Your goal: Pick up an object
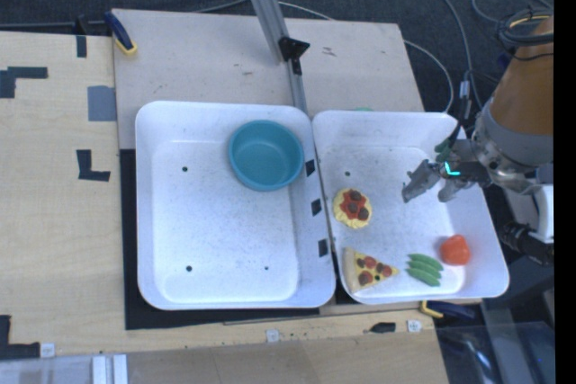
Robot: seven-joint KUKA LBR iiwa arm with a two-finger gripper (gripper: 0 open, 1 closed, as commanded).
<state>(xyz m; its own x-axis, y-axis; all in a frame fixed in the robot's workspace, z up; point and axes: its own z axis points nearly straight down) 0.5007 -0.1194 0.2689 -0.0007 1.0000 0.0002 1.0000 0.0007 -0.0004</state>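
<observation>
Left below the seemingly empty gripper (430, 185) lies a round pastry (352, 208).

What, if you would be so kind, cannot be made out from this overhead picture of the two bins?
- Gripper, camera view: small and dark over the right bin; whether it touches the floor cannot be told.
- Arm, camera view: cut off by the right edge.
- Round toy and pizza slice: toppings too small to identify.
- Blue bowl in the left bin: its wall hides the bin floor beneath.
</observation>
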